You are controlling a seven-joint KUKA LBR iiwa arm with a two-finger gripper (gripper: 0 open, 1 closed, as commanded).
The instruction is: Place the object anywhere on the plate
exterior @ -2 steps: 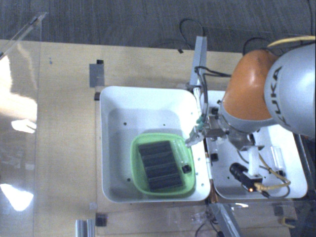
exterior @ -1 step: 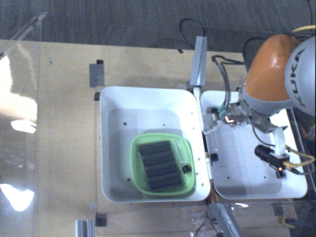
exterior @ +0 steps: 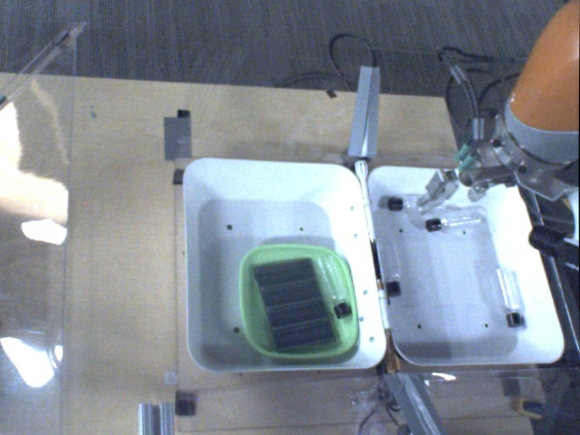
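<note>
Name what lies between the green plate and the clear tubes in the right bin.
In the camera view, the two bins' adjoining rims separate the green plate from the clear tubes.

Soft, slightly blurry overhead light; white glare patches on the bench (exterior: pixel 54 243) at left.

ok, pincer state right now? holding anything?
Pincer: over the top of the right bin, above a clear tube. Open or closed cannot be told; nothing visibly held.
</note>
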